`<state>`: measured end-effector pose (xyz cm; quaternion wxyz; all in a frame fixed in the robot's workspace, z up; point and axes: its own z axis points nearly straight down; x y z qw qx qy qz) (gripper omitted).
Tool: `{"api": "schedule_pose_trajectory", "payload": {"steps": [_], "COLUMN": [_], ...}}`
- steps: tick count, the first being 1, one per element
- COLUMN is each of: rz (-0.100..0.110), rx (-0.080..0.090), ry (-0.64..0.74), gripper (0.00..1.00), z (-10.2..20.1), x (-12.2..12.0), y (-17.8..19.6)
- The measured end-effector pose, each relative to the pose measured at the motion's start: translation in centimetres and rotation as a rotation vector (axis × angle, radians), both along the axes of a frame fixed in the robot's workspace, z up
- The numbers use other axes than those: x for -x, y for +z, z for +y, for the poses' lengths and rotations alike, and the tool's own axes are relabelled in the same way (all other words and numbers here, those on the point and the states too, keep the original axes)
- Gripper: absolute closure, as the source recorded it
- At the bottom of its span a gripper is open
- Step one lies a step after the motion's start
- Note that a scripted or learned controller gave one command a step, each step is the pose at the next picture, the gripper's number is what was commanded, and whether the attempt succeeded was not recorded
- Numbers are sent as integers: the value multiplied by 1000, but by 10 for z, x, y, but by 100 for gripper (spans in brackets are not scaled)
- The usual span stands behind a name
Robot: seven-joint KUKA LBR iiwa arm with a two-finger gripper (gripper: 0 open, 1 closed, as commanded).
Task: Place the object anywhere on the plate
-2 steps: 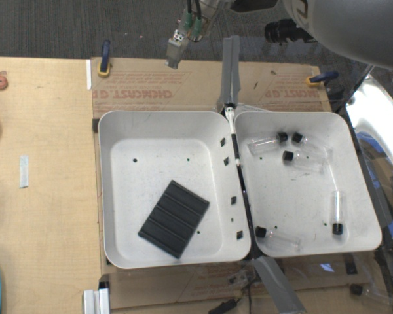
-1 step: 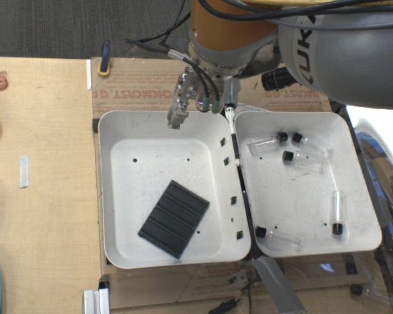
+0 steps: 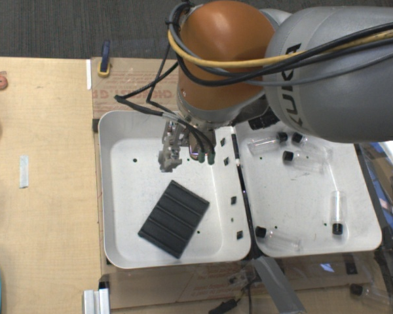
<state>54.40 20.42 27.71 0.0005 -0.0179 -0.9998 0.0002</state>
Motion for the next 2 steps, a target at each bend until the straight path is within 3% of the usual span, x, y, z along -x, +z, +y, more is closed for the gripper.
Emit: {"api": "schedule_pose_trajectory", "payload": {"steps": [1, 2], "rz": [-5, -2], "rx": [-2, -2], "ry": [332, 394], "gripper": [100, 100], "z": [3, 21], "x": [-47, 11], "y": [102, -8]}}
